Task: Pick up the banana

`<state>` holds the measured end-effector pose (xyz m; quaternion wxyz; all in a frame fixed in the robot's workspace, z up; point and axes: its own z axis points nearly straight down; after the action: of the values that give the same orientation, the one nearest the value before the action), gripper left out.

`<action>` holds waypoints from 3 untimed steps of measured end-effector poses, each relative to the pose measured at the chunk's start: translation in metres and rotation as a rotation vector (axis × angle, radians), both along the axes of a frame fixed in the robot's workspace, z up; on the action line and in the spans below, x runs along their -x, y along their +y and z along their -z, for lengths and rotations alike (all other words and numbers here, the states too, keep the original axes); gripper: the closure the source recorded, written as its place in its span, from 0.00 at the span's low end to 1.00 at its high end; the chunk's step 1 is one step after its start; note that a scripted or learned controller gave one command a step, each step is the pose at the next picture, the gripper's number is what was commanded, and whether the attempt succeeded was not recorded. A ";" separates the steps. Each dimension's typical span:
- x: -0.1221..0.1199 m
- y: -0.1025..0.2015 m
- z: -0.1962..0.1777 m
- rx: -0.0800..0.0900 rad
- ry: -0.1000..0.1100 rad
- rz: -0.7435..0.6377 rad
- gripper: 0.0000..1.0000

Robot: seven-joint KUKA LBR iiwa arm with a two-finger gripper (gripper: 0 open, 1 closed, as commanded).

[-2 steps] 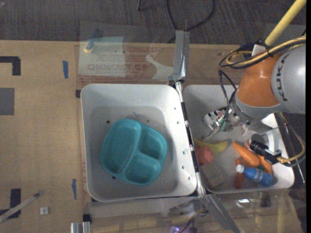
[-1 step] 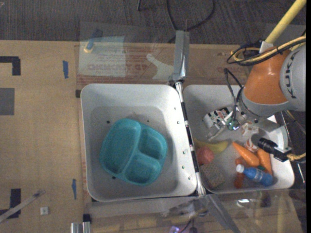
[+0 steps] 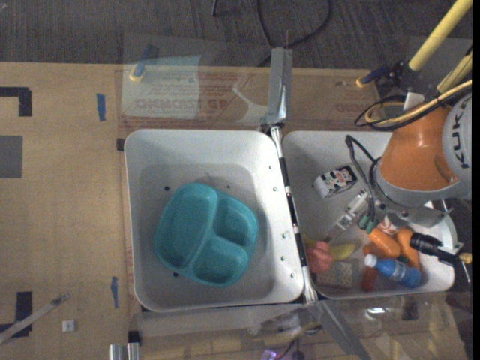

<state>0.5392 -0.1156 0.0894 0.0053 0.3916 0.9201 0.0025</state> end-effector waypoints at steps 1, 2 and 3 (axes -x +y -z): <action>0.048 0.011 -0.007 0.013 -0.026 -0.308 0.00; 0.057 0.010 0.000 -0.002 0.001 0.447 0.00; 0.056 0.007 -0.011 -0.002 -0.007 0.453 1.00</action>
<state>0.4836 -0.1084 0.1002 0.0086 0.5883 0.8086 0.0036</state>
